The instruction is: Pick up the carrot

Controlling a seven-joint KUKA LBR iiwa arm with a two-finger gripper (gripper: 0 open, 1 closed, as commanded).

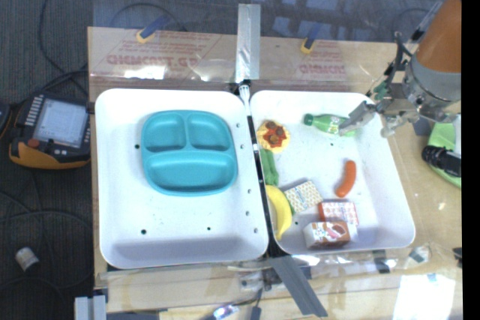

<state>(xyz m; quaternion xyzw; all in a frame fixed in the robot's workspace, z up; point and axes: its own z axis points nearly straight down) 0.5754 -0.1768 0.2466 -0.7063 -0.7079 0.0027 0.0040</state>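
The carrot point(345, 178), a short orange stick, lies near the right wall of the right bin point(397, 191), tilted slightly from upright. My gripper point(373, 121) hovers over that bin's upper right corner, above and to the right of the carrot and apart from it. Its two fingers are spread open with nothing between them. The left fingertip point(352, 121) sits close to a green bottle point(324, 121).
In the right bin also lie a pizza toy point(272, 136), a green vegetable point(270, 168), a banana point(280, 210), a checkered packet point(304, 196) and a red-brown can point(330, 225). The left bin point(120, 236) holds a blue divided plate point(187, 151).
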